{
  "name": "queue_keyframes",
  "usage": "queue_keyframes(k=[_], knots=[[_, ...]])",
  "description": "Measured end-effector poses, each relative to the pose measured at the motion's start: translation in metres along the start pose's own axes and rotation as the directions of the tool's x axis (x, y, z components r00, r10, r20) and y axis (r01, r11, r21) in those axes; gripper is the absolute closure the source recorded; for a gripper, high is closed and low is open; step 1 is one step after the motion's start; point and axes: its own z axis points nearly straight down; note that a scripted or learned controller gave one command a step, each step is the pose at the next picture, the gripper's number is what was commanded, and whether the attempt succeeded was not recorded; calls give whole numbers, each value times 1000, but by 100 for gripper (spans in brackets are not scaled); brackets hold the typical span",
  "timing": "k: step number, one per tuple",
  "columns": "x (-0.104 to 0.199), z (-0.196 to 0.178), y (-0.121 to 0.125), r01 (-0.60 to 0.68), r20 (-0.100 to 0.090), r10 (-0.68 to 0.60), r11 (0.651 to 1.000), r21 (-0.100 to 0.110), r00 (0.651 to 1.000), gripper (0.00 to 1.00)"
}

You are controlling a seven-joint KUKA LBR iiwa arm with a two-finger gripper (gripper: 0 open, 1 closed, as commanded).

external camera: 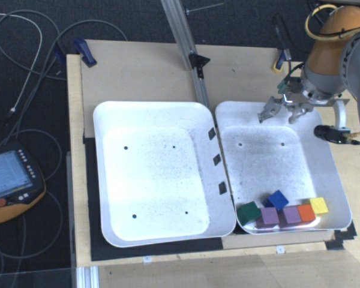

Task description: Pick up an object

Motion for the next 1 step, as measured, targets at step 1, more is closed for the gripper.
queue_keyframes(k=[1], knots=[[38, 30, -36, 1, -1, -1, 1000, -2, 1000, 0]])
